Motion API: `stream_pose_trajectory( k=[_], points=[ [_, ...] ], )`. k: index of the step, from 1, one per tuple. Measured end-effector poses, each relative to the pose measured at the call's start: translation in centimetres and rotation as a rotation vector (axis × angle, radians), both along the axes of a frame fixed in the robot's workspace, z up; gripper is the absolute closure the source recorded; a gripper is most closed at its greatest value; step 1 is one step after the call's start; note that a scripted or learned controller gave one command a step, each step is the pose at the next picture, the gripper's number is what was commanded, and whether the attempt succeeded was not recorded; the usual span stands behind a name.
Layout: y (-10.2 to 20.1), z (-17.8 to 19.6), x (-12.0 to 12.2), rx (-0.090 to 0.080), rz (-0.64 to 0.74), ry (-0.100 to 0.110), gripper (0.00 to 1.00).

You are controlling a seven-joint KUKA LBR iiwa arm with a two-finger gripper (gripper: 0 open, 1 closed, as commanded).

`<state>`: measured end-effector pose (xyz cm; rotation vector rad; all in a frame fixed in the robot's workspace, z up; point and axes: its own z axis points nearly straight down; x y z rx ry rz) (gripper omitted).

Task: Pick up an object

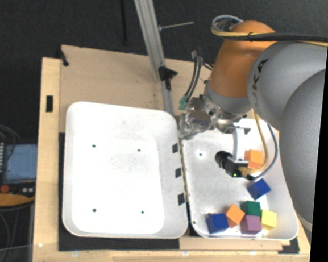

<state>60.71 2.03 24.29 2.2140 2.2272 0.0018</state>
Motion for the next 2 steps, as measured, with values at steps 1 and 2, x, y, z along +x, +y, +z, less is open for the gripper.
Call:
stream_pose_trajectory(
  k=[1, 2],
  points=[
    [3.57, -0.72, 2.32, -0.001, -0.002, -0.001, 1.00],
    [3.31, -0.67, 2.24, -0.004, -0.002, 0.001, 0.00]
  ],
)
